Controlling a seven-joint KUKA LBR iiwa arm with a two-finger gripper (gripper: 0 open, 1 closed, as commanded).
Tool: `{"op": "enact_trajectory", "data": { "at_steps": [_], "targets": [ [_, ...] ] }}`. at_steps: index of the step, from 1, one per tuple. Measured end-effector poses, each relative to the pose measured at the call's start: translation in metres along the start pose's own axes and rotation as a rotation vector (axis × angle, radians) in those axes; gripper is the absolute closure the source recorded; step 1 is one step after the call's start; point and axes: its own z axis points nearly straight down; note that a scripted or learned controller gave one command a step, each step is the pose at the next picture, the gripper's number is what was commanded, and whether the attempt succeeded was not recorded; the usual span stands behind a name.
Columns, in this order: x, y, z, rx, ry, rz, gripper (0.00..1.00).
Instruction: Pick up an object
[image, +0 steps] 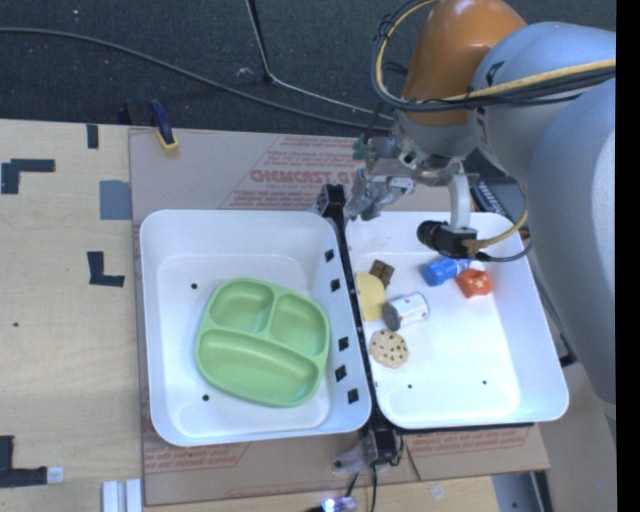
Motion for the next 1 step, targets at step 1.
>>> {"op": "enact_trajectory", "data": {
  "at_steps": [1],
  "targets": [
    [0.0616, -0.0006, 0.0117, 0.0, 0.0, -0.001, 1.0]
  ]
}}
